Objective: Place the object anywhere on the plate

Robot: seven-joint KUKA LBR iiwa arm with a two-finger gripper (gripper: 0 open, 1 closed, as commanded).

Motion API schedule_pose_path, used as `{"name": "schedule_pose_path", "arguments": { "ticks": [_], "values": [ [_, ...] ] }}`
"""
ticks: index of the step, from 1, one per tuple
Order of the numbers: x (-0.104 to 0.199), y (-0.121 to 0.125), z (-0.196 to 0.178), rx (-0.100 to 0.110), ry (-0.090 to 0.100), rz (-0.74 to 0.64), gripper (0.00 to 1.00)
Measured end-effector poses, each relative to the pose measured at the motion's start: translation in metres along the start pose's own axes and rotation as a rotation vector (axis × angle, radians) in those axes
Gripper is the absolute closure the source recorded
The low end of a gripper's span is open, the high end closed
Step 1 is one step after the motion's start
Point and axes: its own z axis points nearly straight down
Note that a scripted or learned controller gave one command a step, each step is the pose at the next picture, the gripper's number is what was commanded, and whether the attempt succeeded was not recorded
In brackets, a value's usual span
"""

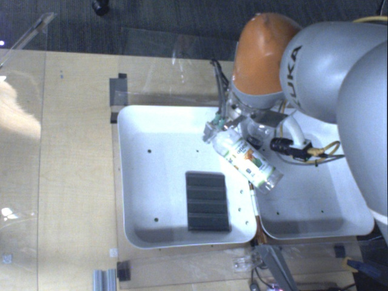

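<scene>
Pale wood covers the counter [66, 180], and dark carpeted floor runs along the top of the view behind it. Two shallow white bins sit side by side on it. The left bin [145, 168] holds a dark ribbed rectangular plate [207, 201], lying flat toward its lower right part, with a few small holes visible in the bin floor around it. The right bin [315, 211] is largely covered by the arm.

From the right, the grey arm [339, 77] reaches in, its orange band [262, 47] sitting above the wrist, with cables trailing off the wrist toward the right. The end effector [225, 126] hangs over the upper right corner of the left bin, near the rim the two bins share. A clear plastic bottle [245, 157] with a white, green and orange label lies at a slant directly below it, its upper end at the end effector and its lower end pointing down and right across the shared rim. That upper end appears to sit at the fingers, but whether they are spread or pressed on it I cannot tell, since the wrist hides them. The bottle is up and right of the plate, apart from it, with bare bin floor between the two.
</scene>
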Motion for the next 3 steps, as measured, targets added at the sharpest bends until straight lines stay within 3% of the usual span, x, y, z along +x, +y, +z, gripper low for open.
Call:
{"name": "schedule_pose_path", "arguments": {
  "ticks": [1,2,3],
  "values": [
    [-0.005,-0.012,0.011,0.006,0.002,-0.196,1.00],
    [-0.058,-0.002,0.010,0.004,0.000,-0.338,1.00],
    [-0.006,0.046,-0.025,0.002,0.002,-0.721,1.00]
  ]
}}
